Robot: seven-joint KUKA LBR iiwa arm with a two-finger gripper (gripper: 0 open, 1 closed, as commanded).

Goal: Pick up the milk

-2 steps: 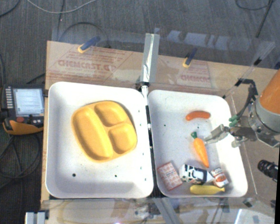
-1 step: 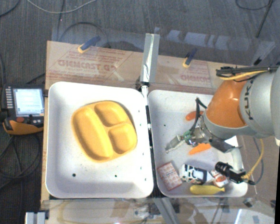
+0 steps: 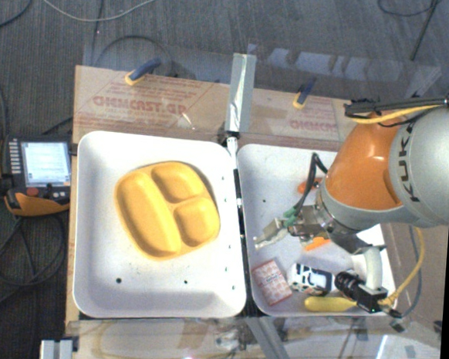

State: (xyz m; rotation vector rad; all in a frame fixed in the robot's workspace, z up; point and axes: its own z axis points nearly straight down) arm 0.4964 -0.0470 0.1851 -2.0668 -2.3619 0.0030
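Fixed overhead camera looks slantwise down on both bins (image 3: 91, 203)

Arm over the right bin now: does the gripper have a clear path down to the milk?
Probably yes. The milk lies flat near the front of the right bin, uncovered, just in front of the gripper. The pink packet and the banana sit close beside it, so the fingers may bump them.

Arm (image 3: 411, 170) shows white lettering "KU", cut off at the frame edge. Cardboard (image 3: 146, 99) under the bins has faded red print, mirrored, not legible. Pendant (image 3: 36, 166) screen is lit, text too small to read.
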